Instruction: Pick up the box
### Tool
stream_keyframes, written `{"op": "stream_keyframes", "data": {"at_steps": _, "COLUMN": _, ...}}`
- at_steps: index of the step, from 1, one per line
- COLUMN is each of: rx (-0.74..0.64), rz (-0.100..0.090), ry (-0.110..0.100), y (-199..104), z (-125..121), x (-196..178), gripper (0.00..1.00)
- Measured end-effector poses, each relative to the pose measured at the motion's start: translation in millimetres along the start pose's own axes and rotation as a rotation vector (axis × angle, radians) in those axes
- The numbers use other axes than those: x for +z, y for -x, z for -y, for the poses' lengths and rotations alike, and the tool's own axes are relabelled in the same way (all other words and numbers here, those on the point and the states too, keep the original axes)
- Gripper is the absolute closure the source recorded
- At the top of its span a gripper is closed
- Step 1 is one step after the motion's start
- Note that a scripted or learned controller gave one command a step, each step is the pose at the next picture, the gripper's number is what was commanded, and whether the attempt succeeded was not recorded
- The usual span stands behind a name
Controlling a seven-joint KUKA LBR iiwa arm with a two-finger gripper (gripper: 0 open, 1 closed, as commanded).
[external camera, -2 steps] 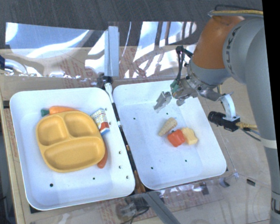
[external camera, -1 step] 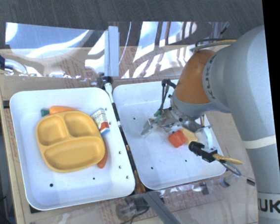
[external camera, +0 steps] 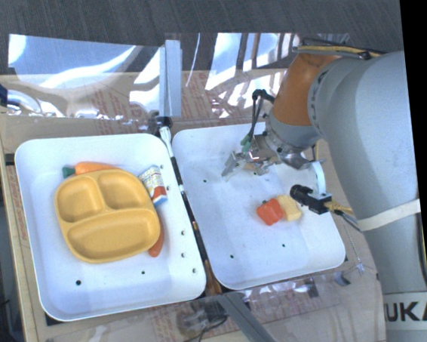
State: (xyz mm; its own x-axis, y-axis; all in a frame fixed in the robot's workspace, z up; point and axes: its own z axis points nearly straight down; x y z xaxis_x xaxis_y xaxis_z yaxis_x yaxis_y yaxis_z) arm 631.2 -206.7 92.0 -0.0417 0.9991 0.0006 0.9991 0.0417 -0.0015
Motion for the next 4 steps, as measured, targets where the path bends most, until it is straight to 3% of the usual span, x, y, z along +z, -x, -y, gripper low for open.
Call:
{"op": "stream_keyframes", "data": {"at_steps": 1, "rx": 0.01, "rz": 0.0, "ry": -0.003, "y": -0.2, "z": 82.8, "x": 0.8, "gripper": 0.0}}
{"op": "stream_keyframes", "data": {"at_steps": 2, "rx": 0.06, "rz": 0.001, "ry": -0.001, "y": 1.6, "z": 42.8, "x": -25.6, "gripper": 0.0}}
{"op": "stream_keyframes", "data": {"at_steps": 3, "rx": -0.049, "rz": 0.0, "ry": 0.0, "y": -2.5, "z": -22.4, "x": 0.2, "gripper": 0.0}}
{"op": "stream_keyframes", "data": {"at_steps": 4, "rx": -0.057, "rz": -0.001, "ry": 0.001, "y": -4.6, "z": -23.8, "x": -10.8, "gripper": 1.0}}
